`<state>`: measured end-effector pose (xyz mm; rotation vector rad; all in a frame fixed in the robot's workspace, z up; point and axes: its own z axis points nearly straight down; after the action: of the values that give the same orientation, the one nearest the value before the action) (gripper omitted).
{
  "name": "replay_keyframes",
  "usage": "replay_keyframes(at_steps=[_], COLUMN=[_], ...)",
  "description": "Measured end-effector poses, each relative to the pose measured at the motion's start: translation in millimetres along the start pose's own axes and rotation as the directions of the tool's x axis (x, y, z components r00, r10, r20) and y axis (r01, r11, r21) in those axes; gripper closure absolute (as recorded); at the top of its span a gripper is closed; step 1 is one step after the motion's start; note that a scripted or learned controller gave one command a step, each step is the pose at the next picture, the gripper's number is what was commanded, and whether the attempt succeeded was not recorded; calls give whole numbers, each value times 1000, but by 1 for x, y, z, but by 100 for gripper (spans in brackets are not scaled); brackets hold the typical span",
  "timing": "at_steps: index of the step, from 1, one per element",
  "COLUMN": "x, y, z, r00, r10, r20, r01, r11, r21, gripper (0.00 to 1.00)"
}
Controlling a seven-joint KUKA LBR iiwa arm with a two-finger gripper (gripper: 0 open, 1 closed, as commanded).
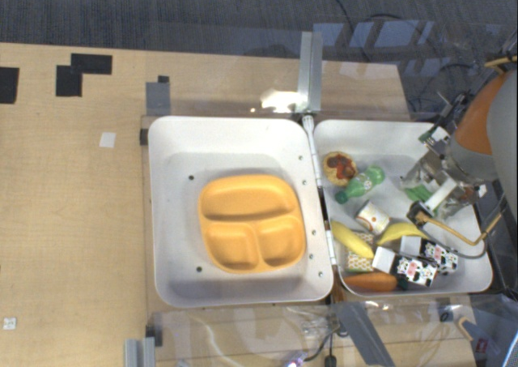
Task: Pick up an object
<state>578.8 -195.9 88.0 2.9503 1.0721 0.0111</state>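
**Q:** Item one, location?
**A:** Right bin (484, 276), a heap of small goods. Gripper (437, 189) hangs over the bin's right part, just beside a small green piece (418, 192). Whether it is open or closed: cannot tell. Nothing is seen held.

**Q:** The green piece, appearance?
**A:** Small, flat-looking, bright green, partly hidden by the gripper. Its axis cannot be told.

**Q:** Other lots in that bin?
**A:** Green bottle (362, 183), lying down, long axis from lower left to upper right, dark green at the lower left end, paler at the upper right. Round dish (341, 166) with red-brown contents, just above the bottle. Small white cup (372, 216) near the middle. Two bananas: left banana (353, 238), running upper left to lower right; right banana (401, 232), curved, running roughly sideways. Orange carrot (373, 281) at the near wall, long axis left to right. Patterned boxes (421, 268), touching one another, beside the carrot.

**Q:** Left bin (162, 219)?
**A:** One yellow tray (251, 222), three compartments, lying flat at centre.
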Motion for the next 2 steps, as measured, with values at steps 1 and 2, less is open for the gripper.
replay_keyframes(at_steps=[1, 2], x=[40, -1], y=[34, 11], z=[2, 1], r00=[947, 888], r10=[322, 460], r20=[4, 4], r01=[-322, -460], r11=[947, 888], r21=[1, 1], gripper=[0, 0])
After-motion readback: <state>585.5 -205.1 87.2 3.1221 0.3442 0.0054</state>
